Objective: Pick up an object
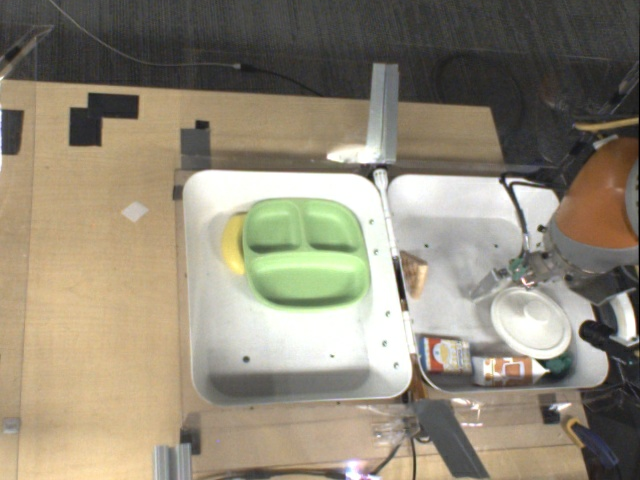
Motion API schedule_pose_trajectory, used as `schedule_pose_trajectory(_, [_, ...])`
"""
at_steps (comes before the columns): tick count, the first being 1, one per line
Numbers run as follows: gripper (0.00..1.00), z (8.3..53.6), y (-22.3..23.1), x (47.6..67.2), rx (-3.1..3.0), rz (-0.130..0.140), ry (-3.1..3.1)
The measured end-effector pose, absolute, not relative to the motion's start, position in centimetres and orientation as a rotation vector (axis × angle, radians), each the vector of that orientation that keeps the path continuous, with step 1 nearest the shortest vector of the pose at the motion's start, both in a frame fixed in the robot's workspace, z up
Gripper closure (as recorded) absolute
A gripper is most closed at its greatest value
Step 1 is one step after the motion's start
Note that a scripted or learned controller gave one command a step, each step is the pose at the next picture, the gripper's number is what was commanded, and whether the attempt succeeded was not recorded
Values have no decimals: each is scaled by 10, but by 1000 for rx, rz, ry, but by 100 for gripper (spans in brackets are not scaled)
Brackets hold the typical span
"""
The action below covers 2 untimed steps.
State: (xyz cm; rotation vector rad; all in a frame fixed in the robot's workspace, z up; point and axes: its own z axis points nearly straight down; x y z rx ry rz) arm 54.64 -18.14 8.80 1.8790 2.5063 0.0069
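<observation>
White bowl (531,322) sitting in the right bin (440,218), just above the bottle (508,370) lying along the bin's near wall. Gripper (518,271) hovering just above the bowl's rim; cannot tell the state of the jaws. Nothing being lifted yet, by the look: grasping and raising still remaining.

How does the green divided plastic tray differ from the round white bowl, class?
The green divided plastic tray lies in the left white bin, while the round white bowl sits in the right white bin. The tray is rounded-rectangular with three compartments; the bowl is circular and undivided. The tray looks much larger than the bowl. The tray partly covers a yellow object; the bowl sits beside the arm's wrist. Both are dishes.
</observation>
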Motion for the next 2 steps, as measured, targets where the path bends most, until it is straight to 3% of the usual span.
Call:
schedule_pose_trajectory(1, [0, 89, -87, 543, 1876, 14, 2507])
schedule_pose_trajectory(2, [0, 88, -88, 604, 1766, 8, 2588])
